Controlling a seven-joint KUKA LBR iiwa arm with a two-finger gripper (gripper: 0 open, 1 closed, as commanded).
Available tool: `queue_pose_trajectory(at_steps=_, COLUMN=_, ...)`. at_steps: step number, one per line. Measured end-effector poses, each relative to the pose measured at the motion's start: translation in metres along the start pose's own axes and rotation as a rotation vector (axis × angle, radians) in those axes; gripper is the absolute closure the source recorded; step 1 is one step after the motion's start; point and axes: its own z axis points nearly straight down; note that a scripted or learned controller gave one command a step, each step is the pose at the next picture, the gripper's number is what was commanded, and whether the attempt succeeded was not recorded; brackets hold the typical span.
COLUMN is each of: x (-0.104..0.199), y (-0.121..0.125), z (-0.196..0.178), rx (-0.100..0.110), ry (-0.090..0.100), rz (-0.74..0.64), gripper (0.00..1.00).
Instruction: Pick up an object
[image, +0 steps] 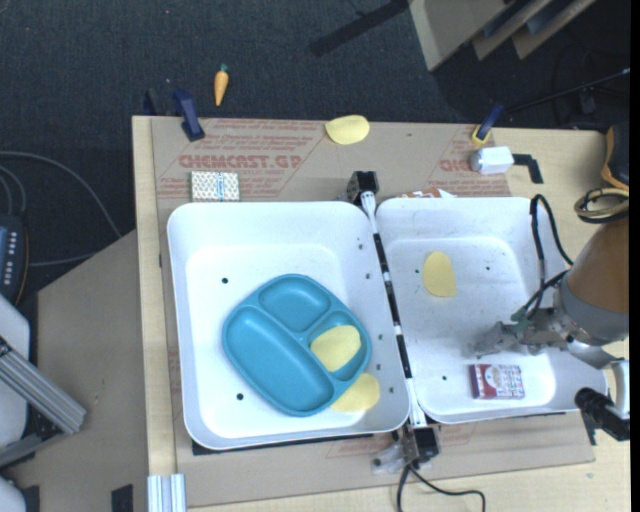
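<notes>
The red packet (497, 380) is my likeliest target; it lies flat on the floor of the right bin (470, 215), just below the pincer (500, 338) and slightly toward the near rim; nothing is touching it. From my remote seat I see the pincer low over the bin floor, reaching in from the right, its slim tips pointing left; whether they stand apart or together I cannot tell, as they blur into the white floor. Nothing shows between them, so I judge no grasp made yet. Up and to the left of the pincer, well apart, rests a yellow oval piece (438, 274); far to its left, in the left bin (200, 230), sits a blue divided tray (270, 345) with a yellow lump (337, 346) in one compartment and another yellow piece (356, 395) against the tray's near edge. I reckon the task barely begun; the closing, the lift and the carry remain.
</notes>
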Motion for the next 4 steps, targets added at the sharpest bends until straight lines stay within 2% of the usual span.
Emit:
queue_pose_trajectory(at_steps=1, x=0.045, y=0.063, z=-0.052, rx=-0.001, ry=0.000, rz=-0.004, gripper=0.00)
queue_pose_trajectory(at_steps=2, x=0.080, y=0.111, z=0.011, rx=0.000, ry=0.000, rz=-0.003, gripper=0.00)
queue_pose_trajectory(at_steps=3, x=0.068, y=0.115, z=0.010, rx=-0.001, ry=-0.002, rz=-0.002, gripper=0.00)
queue_pose_trajectory(at_steps=4, x=0.068, y=0.116, z=-0.001, rx=-0.004, ry=-0.003, rz=-0.003, gripper=1.00)
